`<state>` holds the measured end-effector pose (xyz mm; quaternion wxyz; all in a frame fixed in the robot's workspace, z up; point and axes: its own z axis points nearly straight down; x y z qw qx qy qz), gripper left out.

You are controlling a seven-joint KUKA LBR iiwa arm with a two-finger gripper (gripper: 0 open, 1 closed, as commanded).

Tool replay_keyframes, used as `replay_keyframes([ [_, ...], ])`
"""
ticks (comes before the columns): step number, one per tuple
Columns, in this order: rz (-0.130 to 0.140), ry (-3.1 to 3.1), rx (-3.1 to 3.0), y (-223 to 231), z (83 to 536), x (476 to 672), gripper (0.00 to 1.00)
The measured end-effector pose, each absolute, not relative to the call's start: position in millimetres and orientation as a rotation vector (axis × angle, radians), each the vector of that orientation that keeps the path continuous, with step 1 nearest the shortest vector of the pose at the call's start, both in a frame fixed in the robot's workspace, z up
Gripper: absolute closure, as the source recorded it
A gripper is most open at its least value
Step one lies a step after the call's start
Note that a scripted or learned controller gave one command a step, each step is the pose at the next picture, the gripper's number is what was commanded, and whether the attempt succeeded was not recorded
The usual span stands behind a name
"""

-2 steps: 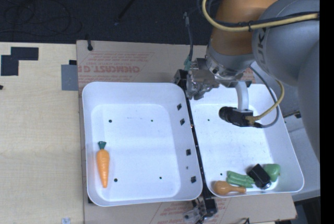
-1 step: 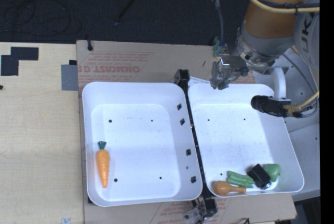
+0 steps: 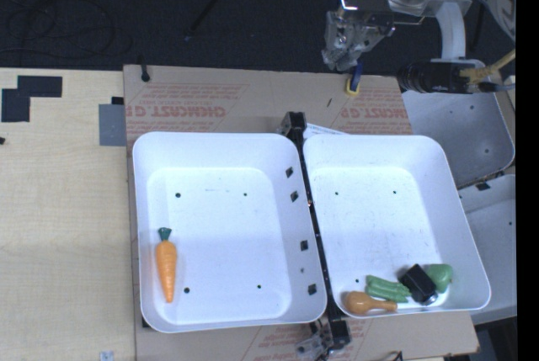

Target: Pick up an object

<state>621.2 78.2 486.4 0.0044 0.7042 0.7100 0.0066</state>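
Hand (image 3: 349,44) parked high beyond far edge of right bin (image 3: 459,199), aperture impossible to tell, nothing seen gripped. Carrot (image 3: 166,264) alone near left bin (image 3: 143,183) near-left corner, easiest target. Green pieces (image 3: 387,288), black block (image 3: 418,283), tan piece (image 3: 369,303) clustered, touching, right bin near-right corner.

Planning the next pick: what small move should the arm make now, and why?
Probably swing the claw forward and down over the right bin. It hangs high behind the bins, while a black object and green pieces cluster in that bin's near corner; the carrot lies farther away.
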Motion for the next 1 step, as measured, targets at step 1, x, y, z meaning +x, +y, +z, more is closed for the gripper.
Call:
replay_keyframes([
  [1, 0.006, 2.226, 2.215, 128.5, 540.8, 644.5, 1.00],
])
